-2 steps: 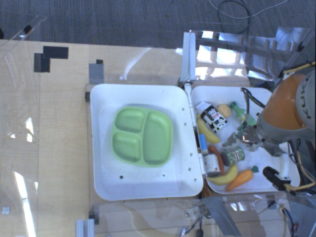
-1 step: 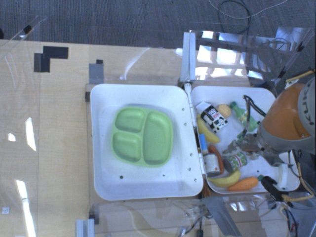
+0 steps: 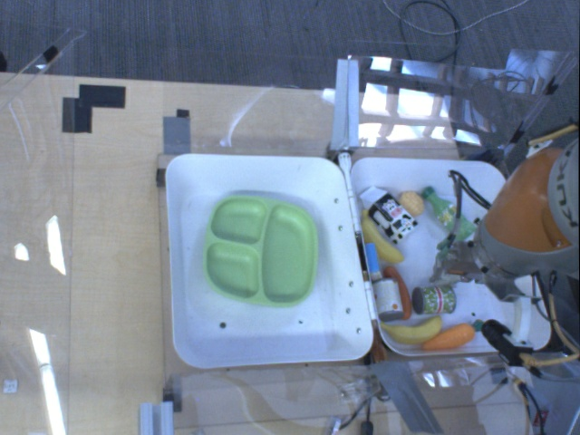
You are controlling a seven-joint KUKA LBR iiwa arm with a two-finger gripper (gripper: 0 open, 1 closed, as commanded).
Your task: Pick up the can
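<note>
Wooden desk (image 3: 91,243) carries two white bins; left bin (image 3: 181,315) holds a green divided plate (image 3: 263,250). Can (image 3: 436,298) lies sideways, lower right bin (image 3: 489,175), above a banana (image 3: 412,331). End effector (image 3: 456,265) just above the can; finger state cannot be told.

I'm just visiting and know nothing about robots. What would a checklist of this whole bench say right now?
Surface: wooden bench bearing left bin and right bin.
Job's things: can lying on its side in the right bin.
Clutter: green divided plate in the left bin; banana, carrot, cow-patterned toy near the can.
Tool: tool just above the can; grip unclear.
Cables: black cable on the floor.
Surroundings: grey carpet.
</note>
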